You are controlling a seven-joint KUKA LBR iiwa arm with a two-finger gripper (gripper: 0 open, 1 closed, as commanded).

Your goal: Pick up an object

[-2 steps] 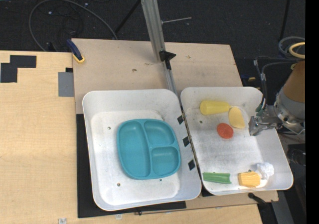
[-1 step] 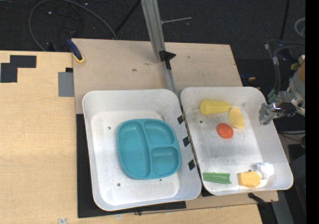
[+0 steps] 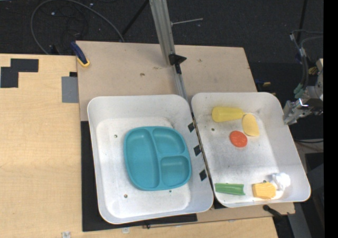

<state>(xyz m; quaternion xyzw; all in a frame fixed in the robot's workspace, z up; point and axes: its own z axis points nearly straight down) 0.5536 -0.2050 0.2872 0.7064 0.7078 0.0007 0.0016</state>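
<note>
— What is being shown of the robot's body?
— A small grey-and-white metal piece (image 3: 300,109) is being seen at the view's right edge, boxy and angular, dark parts beneath.
— Are cables being seen?
— Thin dark cables (image 3: 302,62) are being seen looping above it. Finer details are being blurred.

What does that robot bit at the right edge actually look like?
The gripper is a small, pale grey metal piece, angular and blocky. Above it sit whitish parts with thin dark cables looping upward. It is too small and blurred to see markings.
</note>
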